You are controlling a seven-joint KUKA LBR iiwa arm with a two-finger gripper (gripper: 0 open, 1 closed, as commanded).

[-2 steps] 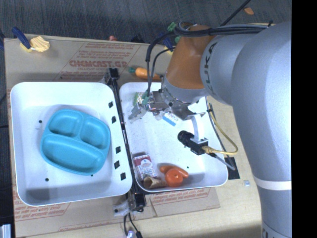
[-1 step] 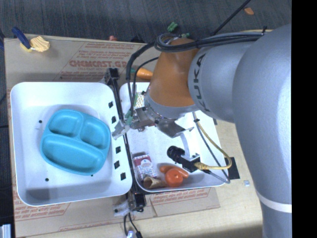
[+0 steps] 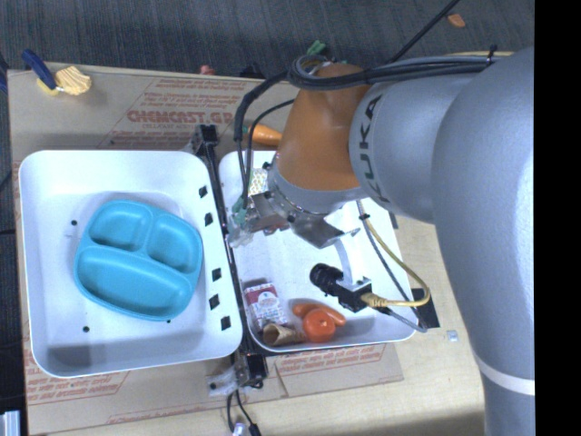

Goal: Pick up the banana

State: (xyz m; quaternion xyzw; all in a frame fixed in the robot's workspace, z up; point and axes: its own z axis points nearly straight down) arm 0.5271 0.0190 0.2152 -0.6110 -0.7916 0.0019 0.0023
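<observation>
Arm (image 3: 454, 162) is in from 3 o'clock and hangs low over the right bin (image 3: 368, 336), with the orange band (image 3: 322, 139) above the bin's middle. The gripper (image 3: 247, 214) sits at the bin's 9 o'clock side, close to the wall shared with the left bin (image 3: 27, 243). Claw state: cannot tell, the wrist body blocks the tip from this angle. Banana: can't fix its spot. The arm covers most of the right bin, so my guess is it lies under the wrist or near the gripper. Nothing yellow and banana-shaped can be confirmed in the claw, so I'm not calling it grasped. What is visible in the right bin: a small red-and-white packet (image 3: 261, 300) at about 7 o'clock, a round orange item (image 3: 320, 322) and a brownish piece (image 3: 280, 335) at 6 o'clock just beside each other, and an orange stub (image 3: 265, 135) at the 11 o'clock corner. The left bin holds a blue divided tray (image 3: 138, 257), well apart from the gripper. Progress estimate: approach or descent stage, at best at the grasp point. No lift is shown. Left to do: confirm the claw is on the banana, close, raise it clear of the bin. Risk: so near the 9 o'clock wall, the claw could clip the rim or grab a neighbouring item
</observation>
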